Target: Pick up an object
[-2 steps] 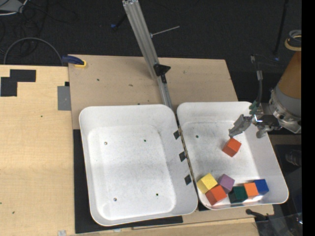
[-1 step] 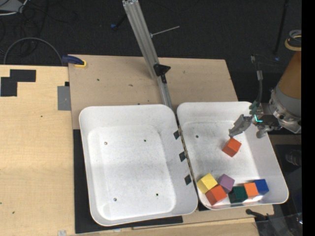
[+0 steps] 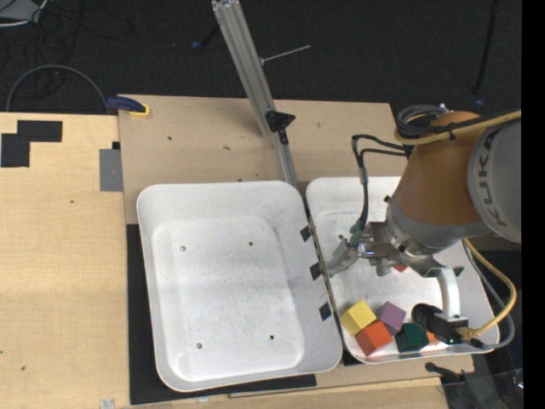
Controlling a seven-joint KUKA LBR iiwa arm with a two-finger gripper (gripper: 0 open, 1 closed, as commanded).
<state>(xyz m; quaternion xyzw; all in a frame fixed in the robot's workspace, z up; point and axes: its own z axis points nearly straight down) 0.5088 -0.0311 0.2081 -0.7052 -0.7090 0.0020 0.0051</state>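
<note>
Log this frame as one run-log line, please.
end effector: over right bin, nothing seen held | blocks: yellow block, purple block, red block, green block at near end

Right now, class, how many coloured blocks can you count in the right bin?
4: yellow block, purple block, orange-red block, green block, clustered at the bin's near end. The arm may hide others.

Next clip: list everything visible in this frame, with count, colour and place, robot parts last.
left bin: 1, white, centre of the bench
right bin: 1, white, beside the left bin, under the arm
yellow block: 1, yellow, near end of the right bin
purple block: 1, purple, right of the yellow block
red block: 1, red-orange, near edge of the right bin
green block: 1, dark green, right of the red block
metal rail: 1, grey, slanting behind the bins
arm: 1, grey with orange band, over the right bin
gripper: 1, metallic, low by the right bin's left wall
</note>
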